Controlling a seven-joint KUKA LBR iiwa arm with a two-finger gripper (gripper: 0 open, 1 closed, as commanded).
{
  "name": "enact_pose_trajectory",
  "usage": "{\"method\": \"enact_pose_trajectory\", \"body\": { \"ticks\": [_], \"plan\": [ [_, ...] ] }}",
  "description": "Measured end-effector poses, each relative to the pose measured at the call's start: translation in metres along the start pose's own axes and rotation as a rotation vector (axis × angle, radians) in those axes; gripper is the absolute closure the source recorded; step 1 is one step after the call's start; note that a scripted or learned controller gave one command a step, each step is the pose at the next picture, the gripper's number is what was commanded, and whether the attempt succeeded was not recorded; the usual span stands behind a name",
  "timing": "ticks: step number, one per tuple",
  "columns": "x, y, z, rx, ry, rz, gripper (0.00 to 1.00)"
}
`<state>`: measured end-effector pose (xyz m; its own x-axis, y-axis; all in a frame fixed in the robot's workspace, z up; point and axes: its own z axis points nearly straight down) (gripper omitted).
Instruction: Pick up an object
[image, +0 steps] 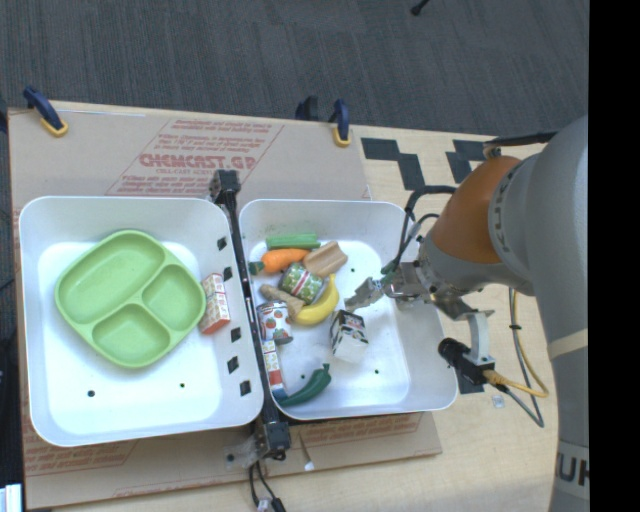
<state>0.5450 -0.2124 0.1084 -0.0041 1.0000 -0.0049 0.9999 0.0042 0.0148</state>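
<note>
Frankly, the gripper (368, 293) is blurring so its jaws' state is escaping me, hovering in the right bin (425, 398) beside one banana (318, 307).

Grey KUKA arm (560, 230), smooth rounded casing, w/ orange band (478, 215) above wrist. Black cables run along wrist housing, yellow-orange wire lower down. Metallic silver gripper (366, 293) assy. Partial white "KU" lettering on lower grey link.
</note>
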Motion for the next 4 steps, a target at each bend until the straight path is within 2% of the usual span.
{"method": "enact_pose_trajectory", "body": {
  "ticks": [1,2,3,4],
  "plan": [
    [0.009,-0.069,0.016,0.018,0.006,-0.002,0.0],
    [0.008,-0.068,0.005,0.016,0.005,-0.004,1.0],
    [0.067,-0.063,-0.202,0.006,0.001,-0.003,1.0],
    [0.01,-0.051,-0.085,0.018,0.006,0.0,1.0]
  ]
}}
